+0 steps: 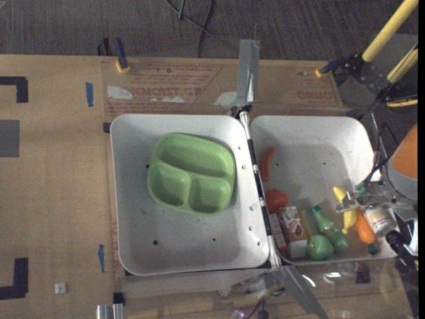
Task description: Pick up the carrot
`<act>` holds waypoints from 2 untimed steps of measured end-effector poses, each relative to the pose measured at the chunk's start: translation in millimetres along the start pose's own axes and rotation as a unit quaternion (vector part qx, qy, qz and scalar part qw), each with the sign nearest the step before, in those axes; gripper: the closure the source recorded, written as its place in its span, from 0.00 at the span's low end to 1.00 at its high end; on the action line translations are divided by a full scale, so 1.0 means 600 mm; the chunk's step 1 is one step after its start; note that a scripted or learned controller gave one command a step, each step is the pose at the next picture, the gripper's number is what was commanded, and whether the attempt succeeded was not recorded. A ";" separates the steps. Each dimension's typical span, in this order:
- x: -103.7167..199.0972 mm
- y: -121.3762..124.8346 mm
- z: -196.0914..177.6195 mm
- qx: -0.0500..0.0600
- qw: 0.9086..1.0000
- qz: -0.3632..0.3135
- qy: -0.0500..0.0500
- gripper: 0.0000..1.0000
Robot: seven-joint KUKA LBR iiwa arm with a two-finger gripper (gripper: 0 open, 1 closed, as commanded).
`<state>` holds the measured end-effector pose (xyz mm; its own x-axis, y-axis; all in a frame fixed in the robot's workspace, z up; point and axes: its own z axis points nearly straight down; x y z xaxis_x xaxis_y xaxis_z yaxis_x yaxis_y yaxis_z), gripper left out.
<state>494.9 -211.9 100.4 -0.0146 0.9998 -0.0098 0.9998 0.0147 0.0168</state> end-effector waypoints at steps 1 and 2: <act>0.001 0.000 0.000 0.001 1.000 0.000 0.001 0.00; -0.011 0.073 0.019 0.003 0.985 -0.170 0.005 0.00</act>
